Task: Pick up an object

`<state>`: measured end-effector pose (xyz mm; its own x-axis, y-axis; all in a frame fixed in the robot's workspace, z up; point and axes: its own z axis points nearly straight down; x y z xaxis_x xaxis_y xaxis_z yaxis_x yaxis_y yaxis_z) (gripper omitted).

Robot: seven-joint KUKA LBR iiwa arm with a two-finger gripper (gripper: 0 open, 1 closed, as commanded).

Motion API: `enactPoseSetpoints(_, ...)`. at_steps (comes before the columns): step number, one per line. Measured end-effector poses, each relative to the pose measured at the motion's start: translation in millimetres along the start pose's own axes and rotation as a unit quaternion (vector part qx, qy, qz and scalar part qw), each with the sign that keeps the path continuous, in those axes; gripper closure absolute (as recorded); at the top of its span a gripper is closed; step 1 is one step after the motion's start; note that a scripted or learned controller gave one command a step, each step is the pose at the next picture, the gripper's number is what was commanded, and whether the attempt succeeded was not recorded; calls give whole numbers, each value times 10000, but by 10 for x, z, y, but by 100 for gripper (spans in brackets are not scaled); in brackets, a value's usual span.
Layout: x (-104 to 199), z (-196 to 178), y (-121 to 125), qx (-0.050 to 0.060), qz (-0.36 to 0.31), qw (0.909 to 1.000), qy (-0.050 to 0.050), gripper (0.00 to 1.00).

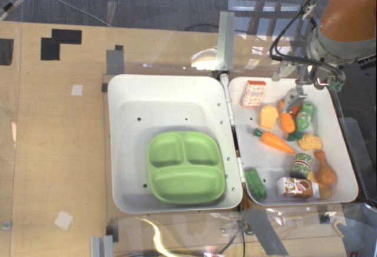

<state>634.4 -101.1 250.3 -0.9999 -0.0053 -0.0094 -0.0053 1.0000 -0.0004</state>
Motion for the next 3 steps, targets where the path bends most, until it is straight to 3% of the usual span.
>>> enactPoseSetpoints(1, -1, 1506, -188, 4, -334, 9994, -29, 0)
enactPoseSetpoints(2, 835, 1589, 1, 2, -255, 9997, -24, 0)
enactPoseSetpoints(3, 1203, 1584, -335, 7, 238, 9997, -53, 0)
